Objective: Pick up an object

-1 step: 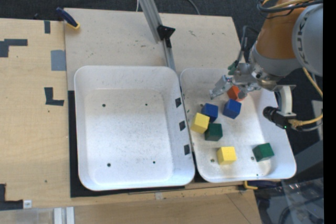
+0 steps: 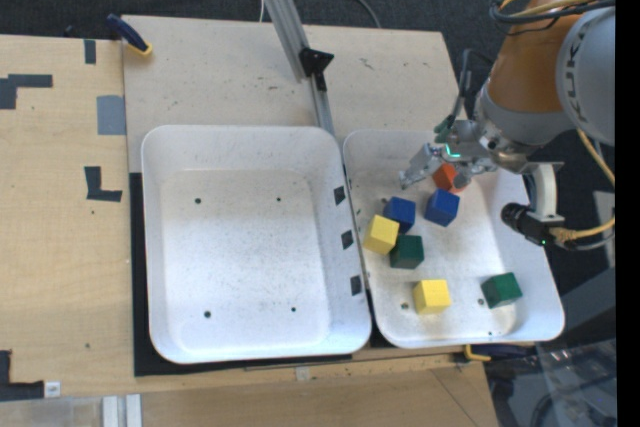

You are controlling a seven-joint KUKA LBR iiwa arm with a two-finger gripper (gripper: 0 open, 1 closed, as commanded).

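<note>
- near end of the right bin [image 2: 548, 323]: yellow cube [image 2: 432, 295] and green cube [image 2: 501, 289], apart from each other, easy grabs
- mid: blue cube [image 2: 442, 207] just beside the gripper [image 2: 447, 174]
- gripper's pinching an orange block [image 2: 445, 177], so I'd say grasp step; next is a straight lift
- far wall close, left bin [image 2: 160, 150] wide open
</note>
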